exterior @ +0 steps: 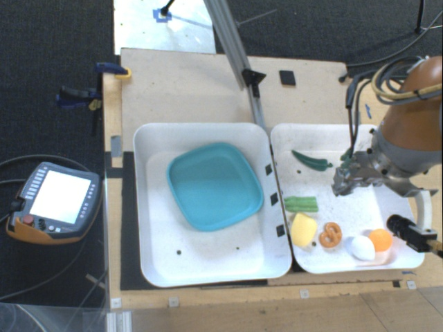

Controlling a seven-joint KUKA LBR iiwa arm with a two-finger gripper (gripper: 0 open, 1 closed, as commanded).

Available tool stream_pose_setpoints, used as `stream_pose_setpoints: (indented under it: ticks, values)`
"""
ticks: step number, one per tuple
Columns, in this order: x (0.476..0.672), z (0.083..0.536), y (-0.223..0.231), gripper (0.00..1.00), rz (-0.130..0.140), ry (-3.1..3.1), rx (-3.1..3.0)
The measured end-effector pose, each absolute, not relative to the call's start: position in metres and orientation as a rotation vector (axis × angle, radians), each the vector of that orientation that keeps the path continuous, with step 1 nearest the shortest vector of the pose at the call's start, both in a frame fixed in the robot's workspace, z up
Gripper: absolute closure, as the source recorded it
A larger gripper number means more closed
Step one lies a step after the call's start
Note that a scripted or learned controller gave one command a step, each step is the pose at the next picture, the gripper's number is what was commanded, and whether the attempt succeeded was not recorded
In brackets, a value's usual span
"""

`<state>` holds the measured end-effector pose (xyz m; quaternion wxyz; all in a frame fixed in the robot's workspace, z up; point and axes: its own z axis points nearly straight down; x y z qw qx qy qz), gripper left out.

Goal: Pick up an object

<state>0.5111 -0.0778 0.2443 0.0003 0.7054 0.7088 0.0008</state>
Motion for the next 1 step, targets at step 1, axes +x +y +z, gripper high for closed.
stream_pose_setpoints:
  ticks: [1]
  values:
    - [0.5423,0.2422,-0.0429,1.0,0.002,2.226,2.217]
